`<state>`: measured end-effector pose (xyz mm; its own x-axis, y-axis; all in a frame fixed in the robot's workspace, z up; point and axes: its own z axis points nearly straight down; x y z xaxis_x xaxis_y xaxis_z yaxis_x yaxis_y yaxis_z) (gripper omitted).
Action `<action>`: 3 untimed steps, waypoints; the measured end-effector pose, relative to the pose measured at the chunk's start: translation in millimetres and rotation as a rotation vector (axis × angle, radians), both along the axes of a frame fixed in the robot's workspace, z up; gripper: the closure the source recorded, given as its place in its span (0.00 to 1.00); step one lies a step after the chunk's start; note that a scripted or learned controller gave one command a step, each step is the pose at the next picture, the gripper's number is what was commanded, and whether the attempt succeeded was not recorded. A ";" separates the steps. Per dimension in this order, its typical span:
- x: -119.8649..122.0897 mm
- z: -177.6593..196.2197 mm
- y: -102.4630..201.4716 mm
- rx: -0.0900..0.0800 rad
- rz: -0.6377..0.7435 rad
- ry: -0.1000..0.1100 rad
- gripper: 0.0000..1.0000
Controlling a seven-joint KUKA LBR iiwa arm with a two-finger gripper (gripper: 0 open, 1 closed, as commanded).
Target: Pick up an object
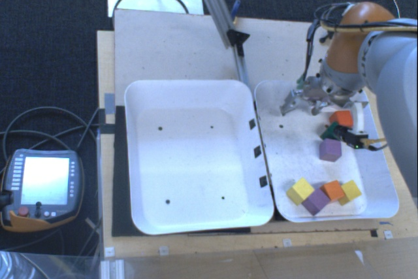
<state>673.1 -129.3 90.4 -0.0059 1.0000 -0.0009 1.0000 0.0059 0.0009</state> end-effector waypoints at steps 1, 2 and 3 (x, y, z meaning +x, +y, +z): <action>1.6 13.0 -0.2 -0.001 0.003 -0.005 1.00; 5.1 68.2 10.3 0.000 0.000 -0.008 1.00; 5.2 134.3 8.1 -0.001 -0.001 -0.010 1.00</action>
